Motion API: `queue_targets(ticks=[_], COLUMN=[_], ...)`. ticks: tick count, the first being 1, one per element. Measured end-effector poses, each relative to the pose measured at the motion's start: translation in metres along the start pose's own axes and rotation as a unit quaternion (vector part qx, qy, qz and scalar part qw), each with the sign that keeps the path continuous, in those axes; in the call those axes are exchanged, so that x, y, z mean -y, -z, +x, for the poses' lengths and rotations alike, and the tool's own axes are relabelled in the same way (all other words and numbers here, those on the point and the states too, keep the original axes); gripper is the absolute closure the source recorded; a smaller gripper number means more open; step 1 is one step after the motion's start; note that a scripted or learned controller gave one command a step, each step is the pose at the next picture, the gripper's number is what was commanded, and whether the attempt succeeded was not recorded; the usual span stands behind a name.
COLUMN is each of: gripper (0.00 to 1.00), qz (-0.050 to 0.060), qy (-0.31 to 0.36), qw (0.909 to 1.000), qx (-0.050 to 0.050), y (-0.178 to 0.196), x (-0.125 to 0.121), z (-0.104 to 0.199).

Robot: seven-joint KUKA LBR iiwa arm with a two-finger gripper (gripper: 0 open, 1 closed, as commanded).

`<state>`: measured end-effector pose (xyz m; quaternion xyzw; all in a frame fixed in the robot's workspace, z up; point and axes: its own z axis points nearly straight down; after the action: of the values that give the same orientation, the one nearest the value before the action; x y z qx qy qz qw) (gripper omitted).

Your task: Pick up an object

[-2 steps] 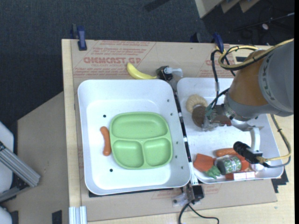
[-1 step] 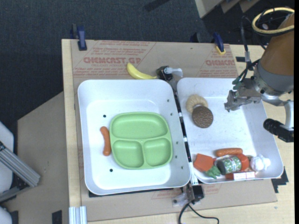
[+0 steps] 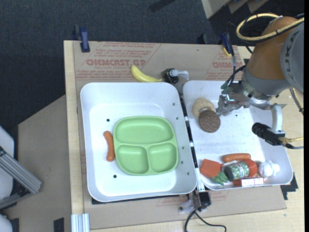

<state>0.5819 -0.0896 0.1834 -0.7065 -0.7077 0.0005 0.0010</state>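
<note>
My gripper hangs low over the upper part of the right bin, at the end of the grey and orange arm. Just left of it lies a tan and brown mushroom-shaped toy, close to the gripper; I cannot tell whether they touch. Along the right bin's front edge sits a cluster: an orange-red piece, a sausage, a small can, a green piece and a white lump.
The left bin holds a green divided plate and an orange sausage-like toy beside it. A banana lies on the bench behind the left bin. A black fitting on the arm overhangs the right bin.
</note>
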Motion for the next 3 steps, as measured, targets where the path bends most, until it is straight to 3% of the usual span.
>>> queue_targets(ticks=[1,2,3], gripper=[0.00,0.00,0.00], qz=[0.000,0.001,0.001], qy=[0.000,-0.001,-0.001], qw=[1.0000,1.0000,1.0000], qx=[0.000,0.000,0.000], y=[0.001,-0.084,-0.099], x=[0.001,-0.010,-0.011], z=[0.000,-0.006,-0.004])
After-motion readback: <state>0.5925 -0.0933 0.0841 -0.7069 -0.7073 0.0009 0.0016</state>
